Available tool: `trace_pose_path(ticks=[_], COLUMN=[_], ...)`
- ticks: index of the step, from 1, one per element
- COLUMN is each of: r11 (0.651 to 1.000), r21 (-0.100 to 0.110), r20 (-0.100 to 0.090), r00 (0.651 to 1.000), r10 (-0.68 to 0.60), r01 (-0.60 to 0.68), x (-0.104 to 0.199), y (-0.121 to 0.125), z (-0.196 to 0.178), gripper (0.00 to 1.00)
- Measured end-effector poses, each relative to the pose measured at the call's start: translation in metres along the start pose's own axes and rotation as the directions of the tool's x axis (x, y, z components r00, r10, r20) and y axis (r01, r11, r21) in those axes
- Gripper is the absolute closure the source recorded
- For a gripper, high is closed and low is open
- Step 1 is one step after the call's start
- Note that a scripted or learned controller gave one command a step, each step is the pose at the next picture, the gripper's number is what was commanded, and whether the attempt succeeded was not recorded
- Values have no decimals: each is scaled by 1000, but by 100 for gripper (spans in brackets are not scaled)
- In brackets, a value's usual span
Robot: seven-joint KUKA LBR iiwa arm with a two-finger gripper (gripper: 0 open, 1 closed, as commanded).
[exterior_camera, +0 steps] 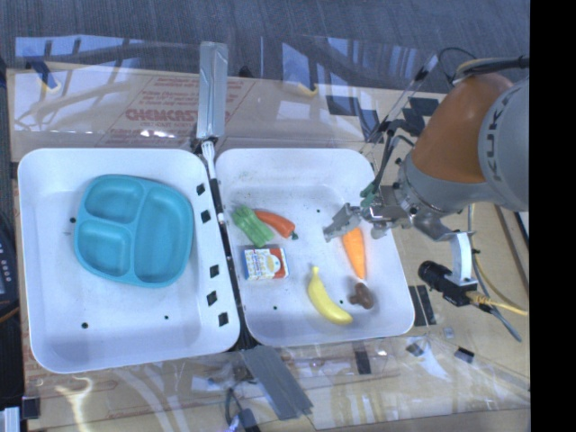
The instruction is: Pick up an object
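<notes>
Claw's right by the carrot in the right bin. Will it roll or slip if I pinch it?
The carrot looks like smooth, stiff toy plastic, so it may slip. Its tapered, rounded body lies flat and could roll sideways if nudged by the claw. Probably light.

The arm [468, 142] runs off the view's right edge, so its base is cut off. Near the right bin's [297, 165] right wall, the gripper [346, 223] hides the carrot's [356, 255] upper end; its finger spacing is too blurred to judge.
</notes>
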State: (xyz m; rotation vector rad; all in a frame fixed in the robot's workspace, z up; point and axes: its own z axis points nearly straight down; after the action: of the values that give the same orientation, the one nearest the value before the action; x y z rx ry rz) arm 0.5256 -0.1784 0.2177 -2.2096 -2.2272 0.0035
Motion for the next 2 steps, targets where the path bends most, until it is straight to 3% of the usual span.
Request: trace_pose_path(ticks=[1,2], r11=[965,930], r21=[0,-5], r20=[-1,1], r00=[965,930], r10=[-262,-367], r01=[262,367], x=[-32,-30], y=[-6,58], z=[107,125], gripper=[0,0])
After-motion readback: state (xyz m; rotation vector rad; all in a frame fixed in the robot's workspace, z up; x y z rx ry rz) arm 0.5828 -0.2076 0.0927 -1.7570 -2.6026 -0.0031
